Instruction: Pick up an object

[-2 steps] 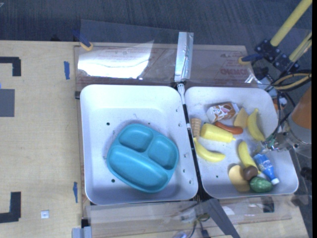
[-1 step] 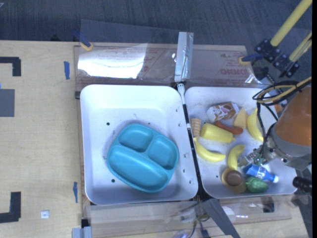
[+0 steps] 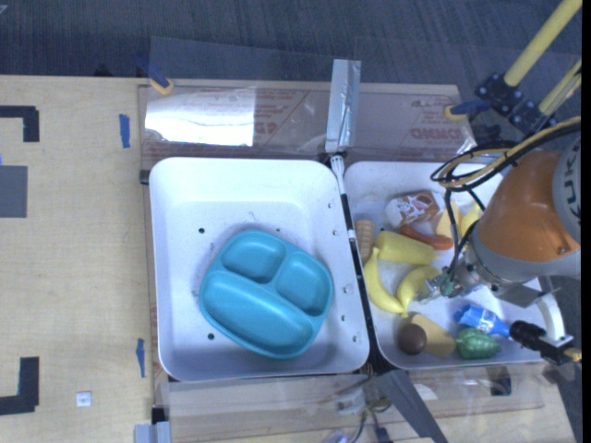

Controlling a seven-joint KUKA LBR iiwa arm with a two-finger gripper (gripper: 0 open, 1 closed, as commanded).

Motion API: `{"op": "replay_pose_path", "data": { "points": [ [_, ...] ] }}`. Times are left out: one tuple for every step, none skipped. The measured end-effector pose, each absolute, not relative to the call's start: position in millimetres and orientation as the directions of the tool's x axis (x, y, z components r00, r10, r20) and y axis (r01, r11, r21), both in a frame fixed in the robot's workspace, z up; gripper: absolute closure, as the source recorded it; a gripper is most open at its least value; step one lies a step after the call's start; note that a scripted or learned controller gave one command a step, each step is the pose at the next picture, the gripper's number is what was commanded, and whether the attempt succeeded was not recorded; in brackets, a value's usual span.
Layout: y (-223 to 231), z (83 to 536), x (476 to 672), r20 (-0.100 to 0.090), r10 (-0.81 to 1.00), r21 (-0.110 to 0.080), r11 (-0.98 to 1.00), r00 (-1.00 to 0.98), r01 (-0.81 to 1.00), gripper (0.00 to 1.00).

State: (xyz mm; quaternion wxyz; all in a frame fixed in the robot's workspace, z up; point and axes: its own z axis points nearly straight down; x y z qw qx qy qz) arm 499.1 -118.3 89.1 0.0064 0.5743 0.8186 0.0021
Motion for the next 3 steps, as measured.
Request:
{"op": "replay_pose_path", "data": {
  "points": [
    [-118.6, 88.3, 498.7, -0.007, 0.941, 0.01, 0.339, -0.339, 0.941, 0.0],
    [-118.0, 99.8, 500.7, -0.01, 0.941, 0.016, 0.339, -0.339, 0.941, 1.0],
    [-117.9, 99.2, 500.3, -0.009, 0.941, 0.015, 0.339, -0.339, 0.941, 0.0]
  ]
}}
